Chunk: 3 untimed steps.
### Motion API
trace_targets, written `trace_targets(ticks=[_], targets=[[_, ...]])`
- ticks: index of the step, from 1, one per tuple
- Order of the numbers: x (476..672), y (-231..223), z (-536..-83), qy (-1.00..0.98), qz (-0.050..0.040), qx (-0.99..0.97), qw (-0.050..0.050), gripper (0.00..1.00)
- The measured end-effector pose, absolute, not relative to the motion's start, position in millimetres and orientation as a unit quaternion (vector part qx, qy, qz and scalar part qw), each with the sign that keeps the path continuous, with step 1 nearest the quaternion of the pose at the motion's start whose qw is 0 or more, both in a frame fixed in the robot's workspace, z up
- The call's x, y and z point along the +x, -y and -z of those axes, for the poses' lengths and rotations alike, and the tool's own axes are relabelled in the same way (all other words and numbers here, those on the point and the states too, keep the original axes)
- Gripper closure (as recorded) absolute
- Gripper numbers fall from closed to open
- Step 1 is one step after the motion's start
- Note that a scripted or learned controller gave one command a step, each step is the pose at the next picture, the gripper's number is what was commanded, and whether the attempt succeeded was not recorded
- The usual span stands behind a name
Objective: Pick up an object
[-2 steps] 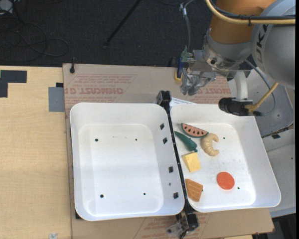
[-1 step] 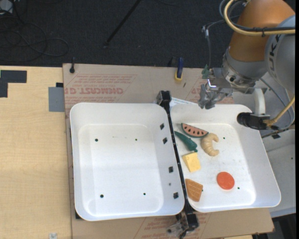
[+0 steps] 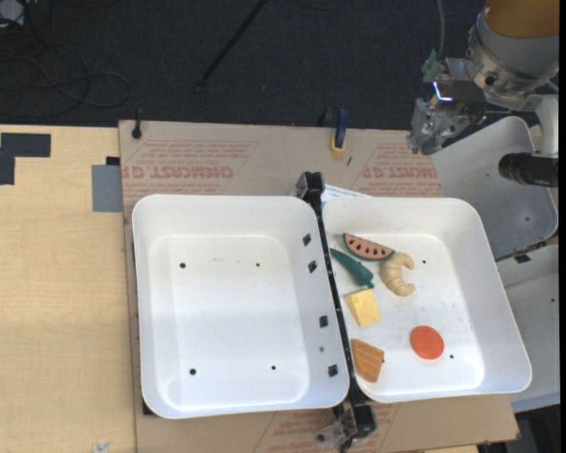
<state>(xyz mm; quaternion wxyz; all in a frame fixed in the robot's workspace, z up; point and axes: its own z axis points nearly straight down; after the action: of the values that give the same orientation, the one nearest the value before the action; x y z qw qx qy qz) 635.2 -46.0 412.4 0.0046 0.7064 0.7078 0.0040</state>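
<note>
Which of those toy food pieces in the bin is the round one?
The orange-red disc, lying alone toward the right bin's near right corner. The watermelon slice, croissant, cheese wedge and others aren't round.

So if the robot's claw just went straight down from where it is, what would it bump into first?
Probably the brown cardboard sheet behind the right bin, not the toys. The claw hangs beyond that bin's far rim, though depth is hard to judge from this slanted view.

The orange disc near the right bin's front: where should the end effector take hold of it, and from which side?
Probably straight from above, closing across the middle of the orange disc. It looks round and lies flat on the right bin's floor, so any pinch direction should work. It sits apart from the yellow wedge and the croissant, leaving room around it.
</note>
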Motion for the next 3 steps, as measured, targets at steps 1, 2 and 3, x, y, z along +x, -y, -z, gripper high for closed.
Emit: trace_targets(ticks=[1,2,3], targets=[[644.1,-6.4,-547.2,-0.71,-0.0053,0.705,0.004,1.0],[642.1,-35.4,-345.9,-0.708,0.007,0.706,-0.007,1.0],[621.2,-20.9,-307.3,-0.707,0.0038,0.707,-0.003,1.0]])
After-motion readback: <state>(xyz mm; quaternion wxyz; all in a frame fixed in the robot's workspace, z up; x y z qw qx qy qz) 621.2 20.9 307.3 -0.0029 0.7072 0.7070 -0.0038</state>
